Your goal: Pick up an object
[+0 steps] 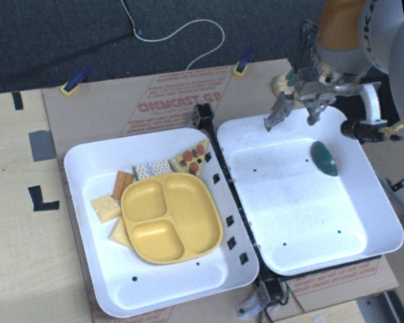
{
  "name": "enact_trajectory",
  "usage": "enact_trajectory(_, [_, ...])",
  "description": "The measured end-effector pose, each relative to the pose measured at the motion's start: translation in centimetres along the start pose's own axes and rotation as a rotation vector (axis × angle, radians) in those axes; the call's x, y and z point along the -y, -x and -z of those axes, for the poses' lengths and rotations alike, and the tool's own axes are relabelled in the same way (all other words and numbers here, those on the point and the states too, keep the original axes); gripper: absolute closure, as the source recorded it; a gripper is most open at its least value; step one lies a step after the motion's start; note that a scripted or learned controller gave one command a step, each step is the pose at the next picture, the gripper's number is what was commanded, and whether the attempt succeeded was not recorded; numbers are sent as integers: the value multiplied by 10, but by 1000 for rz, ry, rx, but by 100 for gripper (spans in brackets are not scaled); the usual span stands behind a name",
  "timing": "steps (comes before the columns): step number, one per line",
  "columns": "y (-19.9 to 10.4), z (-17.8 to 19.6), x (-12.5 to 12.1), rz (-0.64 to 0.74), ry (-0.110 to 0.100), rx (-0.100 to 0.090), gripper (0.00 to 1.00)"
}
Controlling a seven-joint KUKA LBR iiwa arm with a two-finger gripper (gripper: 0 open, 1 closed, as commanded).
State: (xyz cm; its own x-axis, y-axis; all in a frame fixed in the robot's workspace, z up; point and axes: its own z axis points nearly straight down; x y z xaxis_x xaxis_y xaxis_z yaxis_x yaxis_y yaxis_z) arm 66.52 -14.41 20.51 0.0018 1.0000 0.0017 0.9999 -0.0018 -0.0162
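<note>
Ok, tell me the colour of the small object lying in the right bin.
Dark green object, seen in the camera view against the white bin.

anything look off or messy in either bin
Somewhat. In the left bin, the yellow divided plate lies on top of a heap of smaller pieces, which poke out from under its upper-left edge. The right bin holds one green object, lying neatly.
</note>
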Motion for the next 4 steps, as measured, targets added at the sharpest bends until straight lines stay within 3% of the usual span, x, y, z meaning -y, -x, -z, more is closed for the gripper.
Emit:
enact_trajectory(1, [0,10,-3,3,14,2,0])
enact_trajectory(3, [6,-93,-4,3,10,3,0])
enact_trajectory(4, [5,-123,-4,4,13,4,0])
